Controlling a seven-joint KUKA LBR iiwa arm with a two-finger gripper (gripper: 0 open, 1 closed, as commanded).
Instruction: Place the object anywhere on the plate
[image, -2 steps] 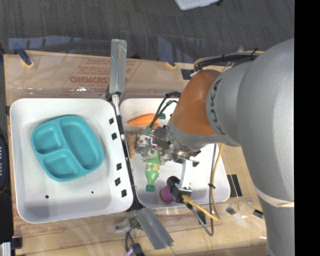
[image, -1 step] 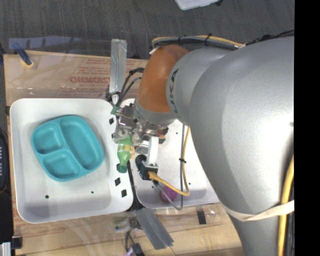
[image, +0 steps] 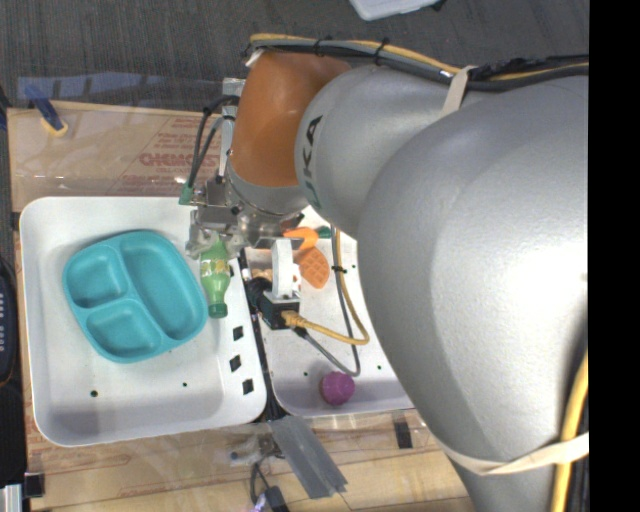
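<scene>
One gripper (image: 213, 252) low beside plate (image: 133, 294)

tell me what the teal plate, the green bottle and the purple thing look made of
The teal plate looks like moulded plastic, smooth and slightly glossy, with soft highlights on its three compartments. The green bottle by the gripper seems to be translucent plastic, light glowing through its body. The purple thing looks matte and knobbly, perhaps rubber or soft plastic; too small to be sure.
</scene>
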